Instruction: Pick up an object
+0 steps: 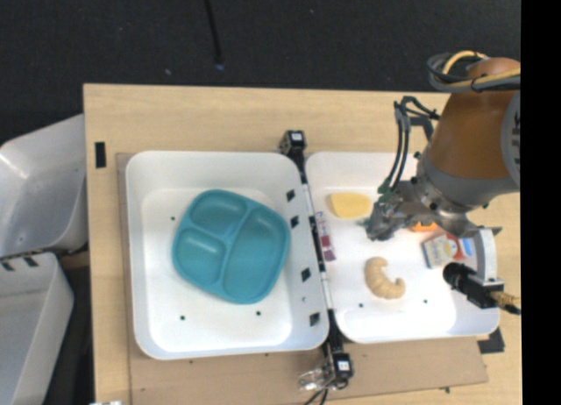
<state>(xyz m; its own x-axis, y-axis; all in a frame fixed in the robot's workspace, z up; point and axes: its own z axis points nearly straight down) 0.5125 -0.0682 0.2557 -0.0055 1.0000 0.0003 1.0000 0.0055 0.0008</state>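
Gripper point(383, 222) positioned low in the right bin point(351, 324); finger state could not be determined

A yellow block point(349, 205) lay just left of the gripper, a tan croissant-shaped piece point(384, 278) below it, a small carton point(440, 249) to its right. A teal divided plate point(230, 246) sat in the left bin point(149, 324)

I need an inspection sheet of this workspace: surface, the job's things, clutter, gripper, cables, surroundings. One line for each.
Surface: wooden bench bearing two white bins; left bin, right bin.
Job's things: in the right bin, yellow block, beige curved piece, small box partly under the arm.
Clutter: teal divided plate in the left bin.
Gripper: gripper low over the right bin, beside the yellow block; finger state unclear.
Cables: dark cables along the arm.
Surroundings: dark floor; white container at left.
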